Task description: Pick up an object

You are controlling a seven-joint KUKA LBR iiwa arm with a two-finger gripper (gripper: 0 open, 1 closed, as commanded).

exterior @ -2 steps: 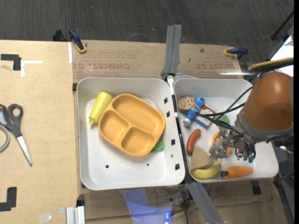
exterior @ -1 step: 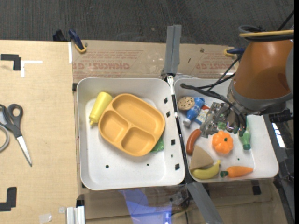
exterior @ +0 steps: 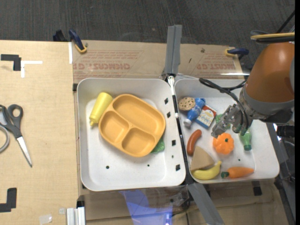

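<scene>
In the right bin (exterior: 262,172), from my remote station, I see the gripper (exterior: 228,122) hanging low over the clutter, directly above and just touching the top of the orange pumpkin toy (exterior: 223,144). Its dark metal linkage is bunched together at this angle, and I cannot tell whether the tool is released or clenched; nothing visibly sits in it. The arm (exterior: 272,78) enters from the right, its orange band bulking over the bin's far right corner. Contents of the right bin noted: a cookie (exterior: 186,103) at the upper left, a blue bottle (exterior: 194,110) lying tilted beside it, a flat red-and-white packet (exterior: 206,117) touching the bottle, a red sausage (exterior: 193,141) below these, a tan wedge (exterior: 202,159) resting against a banana (exterior: 207,172) near the front wall, a carrot (exterior: 239,172) lying just right of the banana, and a green bottle (exterior: 246,140) right of the pumpkin. Left bin (exterior: 93,172): a three-compartment orange tray (exterior: 132,124) sits at a slant, a yellow bottle (exterior: 100,108) leaning along its upper left edge, and a green item (exterior: 159,146) peeking from under its lower right corner. Scissors (exterior: 18,131) lie on the bench well left of both bins.
</scene>
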